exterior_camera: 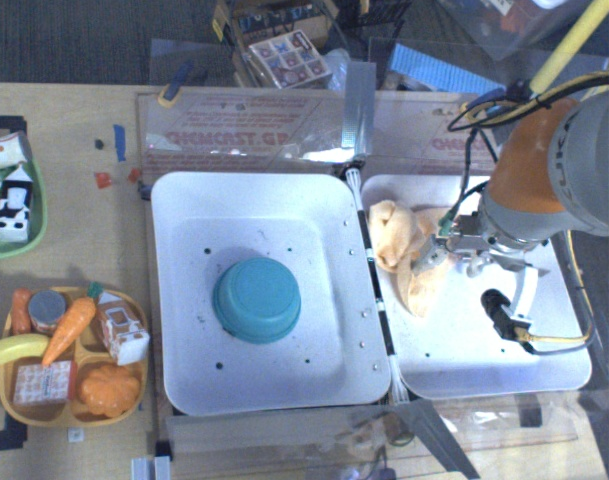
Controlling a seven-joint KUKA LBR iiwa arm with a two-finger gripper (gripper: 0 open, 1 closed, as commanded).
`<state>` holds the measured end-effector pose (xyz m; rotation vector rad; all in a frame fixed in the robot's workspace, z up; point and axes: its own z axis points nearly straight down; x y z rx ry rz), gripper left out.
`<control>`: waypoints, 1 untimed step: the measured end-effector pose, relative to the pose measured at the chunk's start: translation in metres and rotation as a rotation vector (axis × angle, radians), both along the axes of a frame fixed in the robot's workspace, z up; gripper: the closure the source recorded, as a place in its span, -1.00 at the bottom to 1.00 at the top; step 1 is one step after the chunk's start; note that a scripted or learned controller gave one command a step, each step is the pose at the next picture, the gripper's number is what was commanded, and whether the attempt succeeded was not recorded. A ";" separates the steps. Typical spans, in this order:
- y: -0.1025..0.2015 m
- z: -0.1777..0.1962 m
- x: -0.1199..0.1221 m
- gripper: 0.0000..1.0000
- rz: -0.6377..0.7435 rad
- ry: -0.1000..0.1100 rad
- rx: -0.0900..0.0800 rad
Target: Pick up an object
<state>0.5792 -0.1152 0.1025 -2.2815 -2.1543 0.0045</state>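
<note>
Wooden bench (74, 118) stood on dark carpet, boxes and clutter behind. Left bin (184, 218) held blue bowl (257, 299), upside down, near centre. Right bin (484, 363) held pale yellow cloth (399, 238), crumpled against left wall. Gripper (442, 253) sat low at cloth's right edge, touching it; finger state couldn't be told, arm (554, 168) covering wrist. Yellow tray (9, 388) at bench's left carried toy carrot, banana, small carton. Green dish (29, 233) cut off by left edge.

Two bins (184, 208), one bowl (258, 299), one cloth (404, 248)
</note>
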 end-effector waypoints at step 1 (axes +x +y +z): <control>0.021 -0.013 0.046 -1.00 0.079 -0.012 -0.004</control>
